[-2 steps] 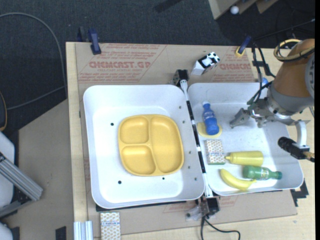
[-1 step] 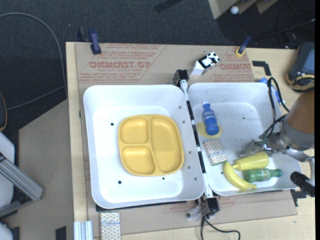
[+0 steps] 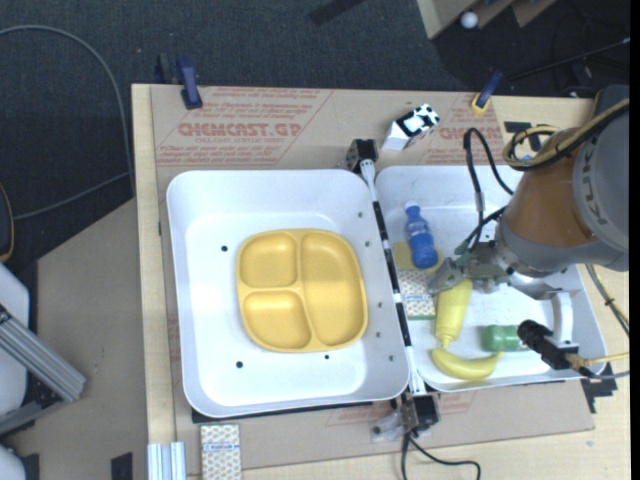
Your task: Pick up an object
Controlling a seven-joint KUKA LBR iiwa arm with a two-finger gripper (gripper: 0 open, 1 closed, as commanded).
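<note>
Here the yellow bottle (image 3: 452, 311) lies mid right bin (image 3: 440, 183), crowded by blue bottle (image 3: 419, 236), banana (image 3: 463, 365), green object (image 3: 499, 338), beneath the end effector (image 3: 470, 273), its grip indiscernible; left bin (image 3: 200, 218) holds a yellow tray (image 3: 300, 290).

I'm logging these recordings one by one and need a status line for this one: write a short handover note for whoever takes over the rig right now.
Gripper: down in the right bin, at the top of the yellow bottle; finger state can't be read from above.
Right bin also holds a blue bottle, a banana at the front, and a green object.
Left bin holds a yellow divided plate.
Done: arm is lowered over the yellow bottle.
Left: no grasp is confirmed; nothing is lifted.
</note>
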